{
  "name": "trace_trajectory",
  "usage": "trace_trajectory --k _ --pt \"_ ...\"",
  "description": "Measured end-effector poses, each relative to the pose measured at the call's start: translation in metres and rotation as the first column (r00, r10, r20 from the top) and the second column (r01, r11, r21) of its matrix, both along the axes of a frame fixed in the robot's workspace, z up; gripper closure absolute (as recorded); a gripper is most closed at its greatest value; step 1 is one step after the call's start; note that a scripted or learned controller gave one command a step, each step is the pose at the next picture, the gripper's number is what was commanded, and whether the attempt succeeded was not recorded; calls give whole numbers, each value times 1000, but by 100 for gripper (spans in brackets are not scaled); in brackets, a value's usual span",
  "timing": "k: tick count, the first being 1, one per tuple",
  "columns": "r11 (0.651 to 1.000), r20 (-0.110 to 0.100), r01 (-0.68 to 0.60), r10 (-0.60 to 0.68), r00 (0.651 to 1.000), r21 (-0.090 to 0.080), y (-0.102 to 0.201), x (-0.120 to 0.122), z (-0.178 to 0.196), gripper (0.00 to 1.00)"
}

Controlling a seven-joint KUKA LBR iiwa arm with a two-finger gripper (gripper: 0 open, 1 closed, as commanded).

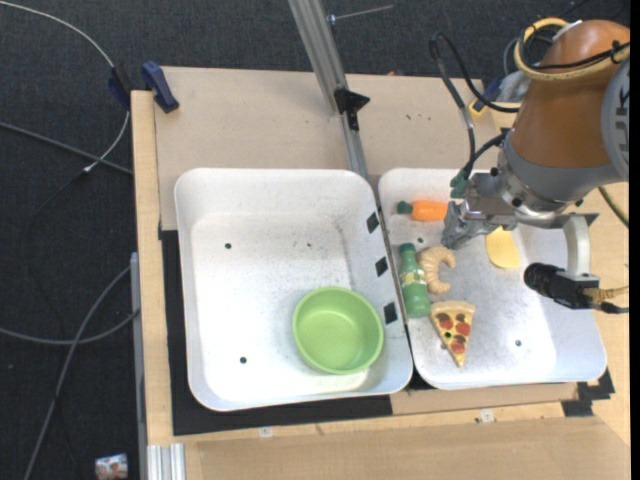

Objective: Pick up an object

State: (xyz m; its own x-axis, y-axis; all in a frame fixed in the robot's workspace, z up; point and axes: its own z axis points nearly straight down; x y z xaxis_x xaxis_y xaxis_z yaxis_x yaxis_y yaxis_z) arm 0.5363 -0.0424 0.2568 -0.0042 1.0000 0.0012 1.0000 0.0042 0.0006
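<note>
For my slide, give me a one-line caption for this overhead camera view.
KUKA arm's gripper hovering over toy food in the right bin, near a croissant and carrot; green bowl in the left bin.

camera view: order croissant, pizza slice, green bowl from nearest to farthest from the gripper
1. croissant: right bin, just below the gripper.
2. pizza slice: right bin, farther toward the front edge.
3. green bowl: left bin, across the divide.

One fixed camera, high above the bench, looking down at a slant.

It takes in both white bins whole, the left bin (200, 268) and the right bin (540, 353) side by side, with the bench top (250, 118) behind and dark floor beyond; the arm (575, 98) enters from the right edge.
</note>
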Motion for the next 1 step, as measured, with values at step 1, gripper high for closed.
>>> trace_trajectory --k 1 --pt "1000 -2 0 0 1000 0 53 -5 -17 100"
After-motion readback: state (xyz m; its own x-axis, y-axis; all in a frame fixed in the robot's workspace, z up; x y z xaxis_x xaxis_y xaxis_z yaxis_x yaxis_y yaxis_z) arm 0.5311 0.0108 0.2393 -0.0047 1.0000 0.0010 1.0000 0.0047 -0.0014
